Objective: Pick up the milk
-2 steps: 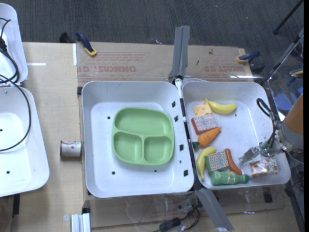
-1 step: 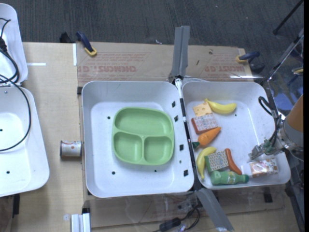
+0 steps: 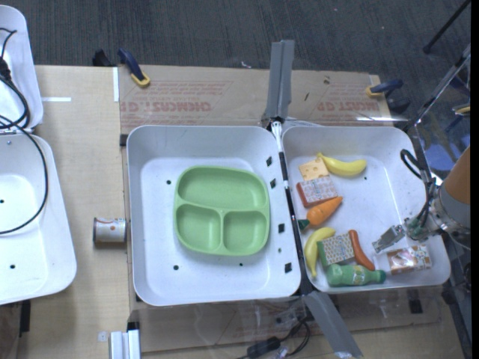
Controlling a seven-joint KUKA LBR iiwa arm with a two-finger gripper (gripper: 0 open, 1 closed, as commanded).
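White bin (image 3: pixel 438 271) on the right, near edge: what lies there?

A green bottle (image 3: pixel 355 277) on its side along the near wall, and just right of it the milk (image 3: pixel 410 259), a small white carton with red print, lying in the near right corner. Its label is too small to read.

And the gripper (image 3: pixel 391 238)?

It hangs just above the carton's far left edge, a silvery shape under the grey arm (image 3: pixel 453 200), which is cut off by the right border. Whether the claw is open or closed cannot be told, and the carton rests on the bin floor.

What crowds the approach?

An orange carrot (image 3: pixel 363 251), a patterned box (image 3: pixel 337 248) and a banana (image 3: pixel 314 247) lie left of the gripper. Farther back sit a second carrot (image 3: pixel 324 211), a red box (image 3: pixel 317 191), a cheese wedge (image 3: pixel 313 169) and another banana (image 3: pixel 343 166).

Elsewhere?

A green divided plate (image 3: pixel 222 211) fills the left bin (image 3: pixel 146 275); a small can (image 3: pixel 110 230) lies on the bench beside it. Beyond, blue-and-yellow clamps (image 3: pixel 133 67) pin brown cardboard (image 3: pixel 194 99).
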